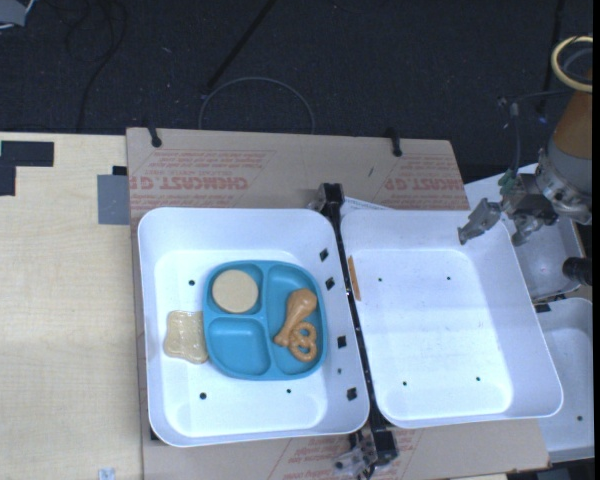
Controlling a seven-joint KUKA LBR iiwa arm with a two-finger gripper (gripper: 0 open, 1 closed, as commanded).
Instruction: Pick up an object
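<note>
Blue tray [242,353] lay in the left bin [170,243], well left of the end effector [502,221], carrying a round biscuit [234,290], drumstick [299,312] and pretzel [303,343]. The end effector hung over the right bin's [480,388] upper right rim, fingers spread, holding nothing.

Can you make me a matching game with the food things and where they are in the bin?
Things:
1. round cookie
2. drumstick
3. pretzel
4. toast

Places:
A. on the bin floor, touching the left edge of the blue tray
B. top-left compartment of the tray
C. right compartment, nearer the tray's bottom edge
D. right compartment, slanting above the pretzel

Pairs: 1-B, 2-D, 3-C, 4-A
</note>
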